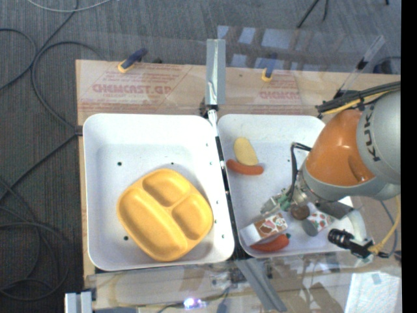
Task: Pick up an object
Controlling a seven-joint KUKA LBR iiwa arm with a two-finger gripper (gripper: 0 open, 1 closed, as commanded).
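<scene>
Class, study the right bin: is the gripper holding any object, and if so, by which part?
It cannot be told. The gripper is down among the items in the right bin, but its fingertips are hidden under the arm.

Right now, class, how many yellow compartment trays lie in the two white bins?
1. The yellow compartment tray lies in the left bin. The arm covers part of the right bin, so something there may be hidden.

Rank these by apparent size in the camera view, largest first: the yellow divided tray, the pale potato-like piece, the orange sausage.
1. Yellow divided tray, by far.
2. Pale potato-like piece and orange sausage: too alike to rank.
</scene>
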